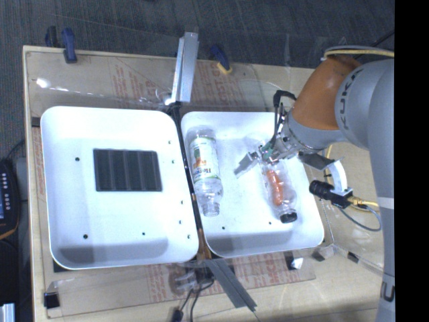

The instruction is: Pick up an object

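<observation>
The grey arm (pixel 348 106) with its orange band is reaching in from the right and hanging over the right bin (pixel 228 243), its gripper (pixel 258 158) sitting low above the bin's middle, just at the upper end of an orange-tinted bottle (pixel 278 188). That bottle is lying flat in the right half of the bin, its long axis running from upper left to lower right at a slight slant, with the dark cap (pixel 288 216) pointing toward the near right corner. A grey finger-like part is sticking out to the left of the bottle's upper end, but whether the jaws are apart or together is something the view is not making plain, and nothing is showing clearly between them. A second, clear bottle (pixel 204 171) with a white and orange label is lying in the left part of the same bin, close beside the wall shared with its neighbour, its long axis running nearly straight up and down the view, narrow neck toward the near edge. The left bin (pixel 67 133) is carrying a dark ribbed rectangle (pixel 127 170) on its floor.
</observation>
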`<control>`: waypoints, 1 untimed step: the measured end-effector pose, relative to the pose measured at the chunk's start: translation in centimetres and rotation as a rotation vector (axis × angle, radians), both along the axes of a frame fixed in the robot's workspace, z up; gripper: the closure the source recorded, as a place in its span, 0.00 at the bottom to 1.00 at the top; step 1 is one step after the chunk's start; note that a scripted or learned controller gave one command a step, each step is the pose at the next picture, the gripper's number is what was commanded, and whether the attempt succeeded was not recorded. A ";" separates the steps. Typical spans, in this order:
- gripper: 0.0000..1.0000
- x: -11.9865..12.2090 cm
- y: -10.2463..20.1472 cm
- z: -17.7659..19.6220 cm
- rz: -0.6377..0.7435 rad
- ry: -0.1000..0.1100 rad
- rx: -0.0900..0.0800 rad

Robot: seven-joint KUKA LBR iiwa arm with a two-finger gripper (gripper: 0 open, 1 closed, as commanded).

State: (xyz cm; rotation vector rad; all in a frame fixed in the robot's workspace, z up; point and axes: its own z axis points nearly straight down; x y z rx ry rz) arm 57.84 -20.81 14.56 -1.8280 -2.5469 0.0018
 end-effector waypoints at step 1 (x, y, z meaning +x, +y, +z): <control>0.00 -0.9 -0.1 2.5 0.020 -0.006 -0.003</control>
